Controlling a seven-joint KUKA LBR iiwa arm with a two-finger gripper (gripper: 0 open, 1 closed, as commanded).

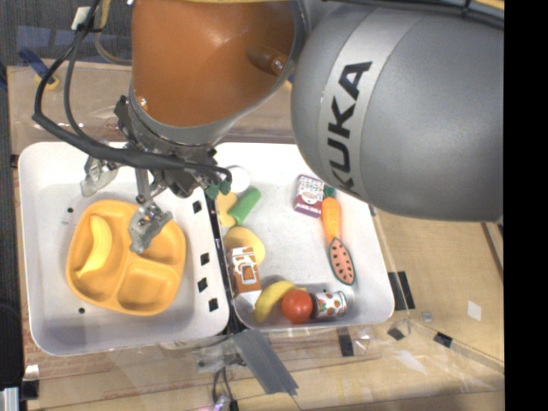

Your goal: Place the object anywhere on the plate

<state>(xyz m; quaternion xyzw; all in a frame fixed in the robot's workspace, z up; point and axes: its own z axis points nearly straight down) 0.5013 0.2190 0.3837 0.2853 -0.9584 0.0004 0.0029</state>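
Observation:
A yellow divided plate lies in the left bin. In its left compartment rests a yellow banana. My gripper hangs over the plate's upper edge, open, with one metal finger low over the plate's middle ridge and the other up at the left. Nothing is between the fingers. The banana lies left of and below the lower fingertip, apart from it. The arm's orange band and grey body hide the back of both bins.
The right bin holds several toy foods: a green cylinder, a purple box, a carrot, a watermelon slice, a small can, a tomato, an orange packet. A black-marked divider wall separates the bins.

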